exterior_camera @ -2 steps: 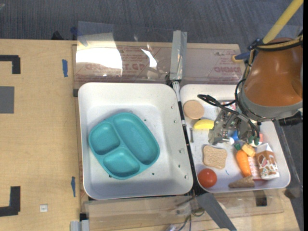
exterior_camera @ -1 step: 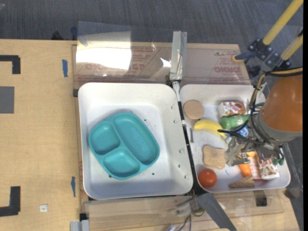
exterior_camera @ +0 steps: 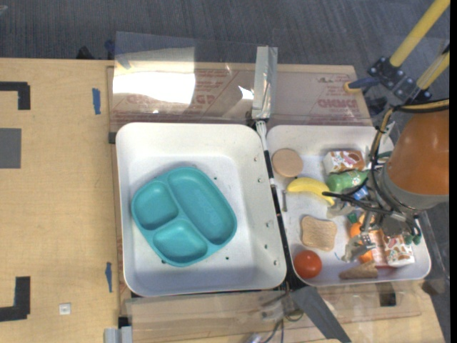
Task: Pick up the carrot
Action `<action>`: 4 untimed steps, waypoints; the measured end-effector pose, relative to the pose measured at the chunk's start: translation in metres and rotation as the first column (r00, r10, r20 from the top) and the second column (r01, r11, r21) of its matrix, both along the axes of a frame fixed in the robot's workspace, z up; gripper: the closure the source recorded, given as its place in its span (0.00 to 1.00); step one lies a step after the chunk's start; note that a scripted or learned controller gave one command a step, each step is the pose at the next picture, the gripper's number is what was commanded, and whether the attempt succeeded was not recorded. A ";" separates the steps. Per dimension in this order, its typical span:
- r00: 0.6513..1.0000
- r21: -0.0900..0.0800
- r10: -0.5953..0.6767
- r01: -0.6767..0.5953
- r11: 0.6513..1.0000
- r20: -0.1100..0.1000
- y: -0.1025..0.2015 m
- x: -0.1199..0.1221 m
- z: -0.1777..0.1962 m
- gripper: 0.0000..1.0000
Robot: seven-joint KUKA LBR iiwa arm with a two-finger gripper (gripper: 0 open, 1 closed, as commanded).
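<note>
A small piece of orange carrot [exterior_camera: 354, 229] shows in the right bin [exterior_camera: 421, 270], partly hidden under the gripper's dark parts. The arm, with its orange band [exterior_camera: 426, 156], reaches down into this bin from the right. My gripper [exterior_camera: 366, 226] sits low over the clutter, right at the carrot. Cables and the wrist body cover the place where gripper and carrot meet, and I cannot see whether they touch.
Around the carrot lie a banana [exterior_camera: 308, 187], a bread slice [exterior_camera: 318, 233], a red tomato [exterior_camera: 308, 264], a round tan disc [exterior_camera: 288, 162], a green item [exterior_camera: 345, 181] and printed packets [exterior_camera: 397, 251]. The left bin [exterior_camera: 136, 148] holds a teal divided plate [exterior_camera: 184, 215].
</note>
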State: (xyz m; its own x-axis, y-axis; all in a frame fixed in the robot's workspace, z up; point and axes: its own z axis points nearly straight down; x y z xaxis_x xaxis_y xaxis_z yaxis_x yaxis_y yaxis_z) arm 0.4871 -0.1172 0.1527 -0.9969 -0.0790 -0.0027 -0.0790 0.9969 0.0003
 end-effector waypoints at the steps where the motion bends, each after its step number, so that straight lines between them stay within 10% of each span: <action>1: 0.998 -0.003 0.058 -0.058 0.998 0.018 -0.033 0.002 -0.060 0.00; 2: 0.997 -0.009 0.059 -0.058 0.998 0.040 -0.033 0.009 -0.046 1.00; 3: 0.999 -0.001 -0.036 0.036 0.999 0.015 0.024 0.033 0.085 1.00; 4: 0.953 0.003 0.303 -0.303 0.953 -0.005 -0.013 0.001 -0.037 1.00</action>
